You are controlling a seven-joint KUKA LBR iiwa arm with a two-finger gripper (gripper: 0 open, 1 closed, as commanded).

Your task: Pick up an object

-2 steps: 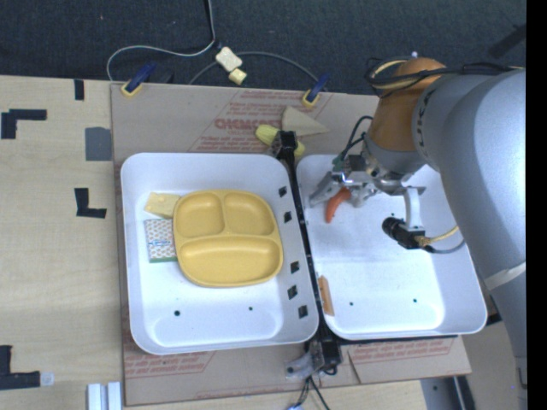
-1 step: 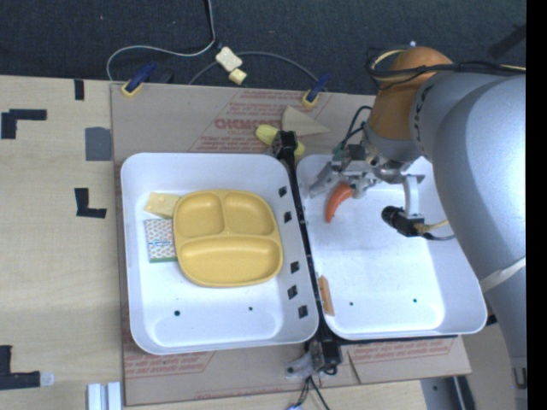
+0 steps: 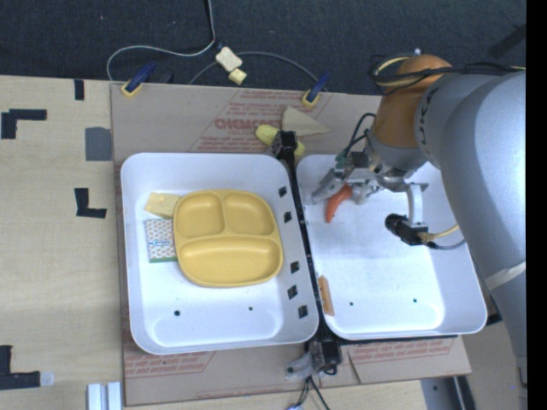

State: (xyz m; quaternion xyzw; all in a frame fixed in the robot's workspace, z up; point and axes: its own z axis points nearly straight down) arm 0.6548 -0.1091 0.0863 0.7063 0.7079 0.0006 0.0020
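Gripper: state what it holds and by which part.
The gripper is above the right bin, at an orange object; whether it grips it cannot be told.

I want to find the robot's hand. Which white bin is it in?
The right bin. The tool hangs over its upper left corner by an orange object; the left bin holds the yellow divided plate.

Gripper [image 3: 335,196] over right bin [image 3: 393,306], orange object [image 3: 335,207] at its tips, yellow tray [image 3: 227,237] in left bin [image 3: 205,323]

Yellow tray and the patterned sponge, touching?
Touching. Camera view shows the yellow tray with its left edge butting the patterned sponge, no gap between them.
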